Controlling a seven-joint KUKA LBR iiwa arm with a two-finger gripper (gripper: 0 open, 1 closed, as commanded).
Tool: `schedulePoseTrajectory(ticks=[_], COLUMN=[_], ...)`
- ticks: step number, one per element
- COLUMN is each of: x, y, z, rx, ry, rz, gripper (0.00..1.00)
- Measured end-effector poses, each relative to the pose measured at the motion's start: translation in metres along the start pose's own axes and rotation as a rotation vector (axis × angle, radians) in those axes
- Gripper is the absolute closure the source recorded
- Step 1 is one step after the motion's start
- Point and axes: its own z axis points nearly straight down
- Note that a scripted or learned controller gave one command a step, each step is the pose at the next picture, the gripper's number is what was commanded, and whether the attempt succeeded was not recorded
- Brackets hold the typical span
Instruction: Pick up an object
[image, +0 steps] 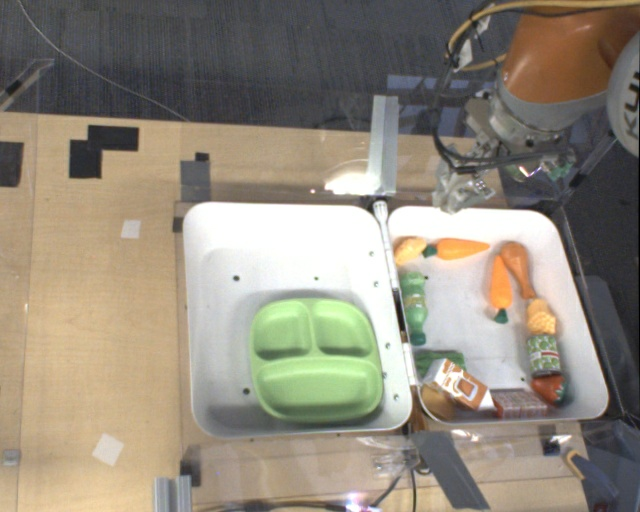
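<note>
pincer above right bin's far rim, near carrot

Two bins side by side on the surface. Left bin holds a divided plate. Right bin: carrots at back, bottle right, carton front.
</note>
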Motion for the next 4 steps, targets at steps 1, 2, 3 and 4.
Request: schedulePoseTrajectory(ticks=[1, 2, 3, 4], x=[0.052, 0.006, 0.003, 0.001], y=[-0.014, -0.002, -0.002, -0.003], z=[0.023, -0.010, -0.024, -0.038], rx=[-0.014, -0.012, -0.006, -0.001], ry=[0.024, 0.020, 0.009, -0.002], rz=[-0.251, -0.135, -0.135, -0.136], gripper=[1.00, 1.00, 1.00, 1.00])
